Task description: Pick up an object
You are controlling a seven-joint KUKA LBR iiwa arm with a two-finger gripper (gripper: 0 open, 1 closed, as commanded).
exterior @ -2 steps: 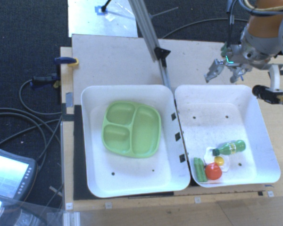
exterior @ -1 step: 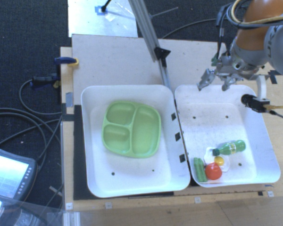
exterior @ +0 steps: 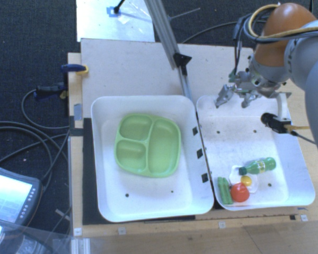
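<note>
Camera view: gripper (exterior: 236,97) fingers spread, holding nothing, above the right bin's (exterior: 299,157) far edge. Bottle (exterior: 258,166) lies well apart toward the near corner, long axis roughly across the bin, beside tomato (exterior: 239,193) and cucumber (exterior: 224,190). Green tray (exterior: 148,145) sits in the left bin (exterior: 103,157).

Two shallow white bins side by side on a pale bench (exterior: 127,67): left bin (exterior: 103,194), right bin (exterior: 297,157). Light green divided tray (exterior: 148,144) lying flat, mid left bin. Grey slanted pole (exterior: 164,28) crossing the bench top. Blue-and-yellow clamp (exterior: 74,69) at the bench's left edge. Black cables (exterior: 32,120) looping over dark floor. Screened pendant (exterior: 10,194) at lower left.
</note>
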